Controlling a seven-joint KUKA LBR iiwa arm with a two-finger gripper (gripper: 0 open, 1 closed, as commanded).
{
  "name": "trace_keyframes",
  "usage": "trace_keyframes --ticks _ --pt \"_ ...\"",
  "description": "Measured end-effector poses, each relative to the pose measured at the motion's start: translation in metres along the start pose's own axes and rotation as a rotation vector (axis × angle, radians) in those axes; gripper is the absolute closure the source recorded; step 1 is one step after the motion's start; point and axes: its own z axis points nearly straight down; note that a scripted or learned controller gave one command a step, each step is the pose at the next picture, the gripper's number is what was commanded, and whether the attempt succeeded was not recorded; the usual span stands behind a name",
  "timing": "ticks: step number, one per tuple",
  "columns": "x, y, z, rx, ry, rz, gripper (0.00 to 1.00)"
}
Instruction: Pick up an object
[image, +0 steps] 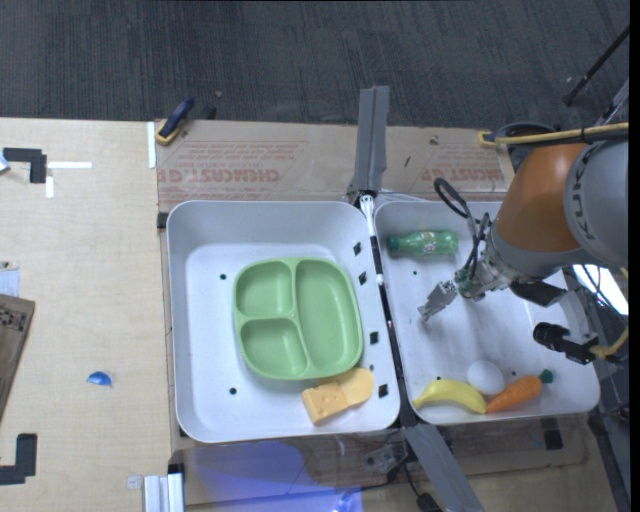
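Now my claw (437, 300) hanging over right bin (520, 320), nothing in it; cannot tell how it stands; green bottle (422, 242) lying beside; banana (450, 396), white ball (486, 376), carrot (518, 392) sitting along near wall.

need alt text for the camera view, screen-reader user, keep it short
A grey robot arm with an orange band reaches from the right, its pincer low over the right bin, which holds a green bottle, banana, white ball and carrot. The left bin holds a green divided plate and a cheese wedge.
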Motion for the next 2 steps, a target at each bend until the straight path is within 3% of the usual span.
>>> trace_keyframes --ticks 1,2 --pt "-0.0009 -0.0002 -0.0088 0.000 -0.001 0.004 1.00" --pt "-0.0009 -0.0002 -0.0088 0.000 -0.001 0.004 0.00"
